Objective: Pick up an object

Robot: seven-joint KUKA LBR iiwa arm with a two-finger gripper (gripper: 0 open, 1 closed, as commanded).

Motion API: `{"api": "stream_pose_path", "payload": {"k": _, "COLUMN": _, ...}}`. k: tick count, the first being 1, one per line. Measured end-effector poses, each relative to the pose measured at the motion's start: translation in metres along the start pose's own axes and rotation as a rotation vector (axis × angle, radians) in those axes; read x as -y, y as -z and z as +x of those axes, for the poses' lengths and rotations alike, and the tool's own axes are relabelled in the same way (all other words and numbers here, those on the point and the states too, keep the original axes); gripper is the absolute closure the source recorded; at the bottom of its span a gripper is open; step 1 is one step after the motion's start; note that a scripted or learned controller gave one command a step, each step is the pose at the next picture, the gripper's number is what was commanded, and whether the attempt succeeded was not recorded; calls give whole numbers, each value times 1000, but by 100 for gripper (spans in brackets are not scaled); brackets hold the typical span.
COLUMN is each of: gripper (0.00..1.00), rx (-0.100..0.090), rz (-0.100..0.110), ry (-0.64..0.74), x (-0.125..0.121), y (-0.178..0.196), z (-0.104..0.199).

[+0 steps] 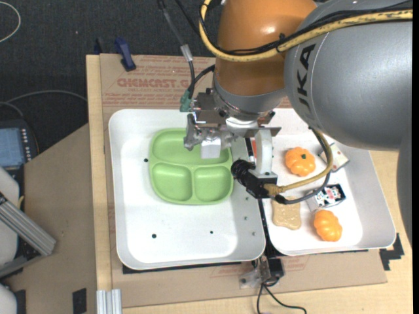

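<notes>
One fixed camera looks down obliquely on both bins [131,241].

The left bin [131,227] has open white floor in front of and to the left of the green divided plate [190,172], which fills its middle. In the right bin [373,214], 2 orange pumpkins [300,161] [327,225], a tan piece [287,216] and a small card [327,195] crowd the floor, while the arm [340,64] covers its far part

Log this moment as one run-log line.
pincer over green tray, left bin | grasp: none seen | right bin: two pumpkins, cracker
</notes>
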State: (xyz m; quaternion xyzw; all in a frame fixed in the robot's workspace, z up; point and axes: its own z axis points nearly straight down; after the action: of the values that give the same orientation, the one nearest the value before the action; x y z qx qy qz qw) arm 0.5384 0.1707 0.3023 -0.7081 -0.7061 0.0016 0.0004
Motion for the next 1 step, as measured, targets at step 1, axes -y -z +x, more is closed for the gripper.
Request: {"api": "stream_pose_path", "payload": {"k": 1, "gripper": 100, "rx": -9, "rz": -15, "ry": 9, "x": 50, "y": 115, "z": 21}}
